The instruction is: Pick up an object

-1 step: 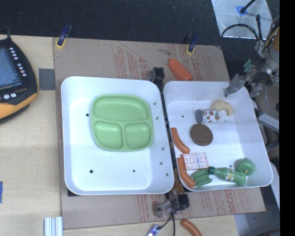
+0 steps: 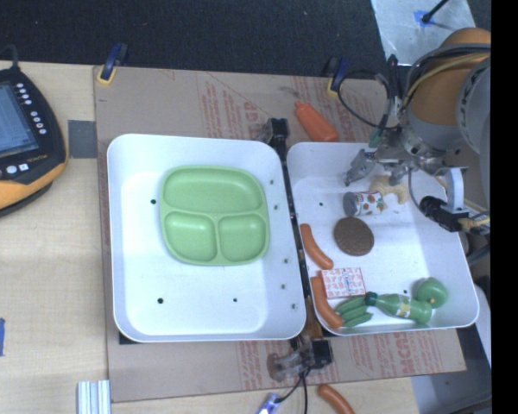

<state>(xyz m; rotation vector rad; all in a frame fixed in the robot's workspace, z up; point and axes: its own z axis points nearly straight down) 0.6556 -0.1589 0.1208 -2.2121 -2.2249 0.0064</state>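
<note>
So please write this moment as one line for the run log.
end effector: over right bin, above small can | grasp: none visible | green divided plate: left bin

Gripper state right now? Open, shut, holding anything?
Gripper: open, fingers spread above the small can in the right bin, nothing held.

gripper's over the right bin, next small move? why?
Probably straight down a little, then close. The gripper hangs at the back of the right bin, just above the small can lying on its side, with nothing seen between its fingers. The can is the nearest thing; the brown disc sits a bit further forward.
</note>
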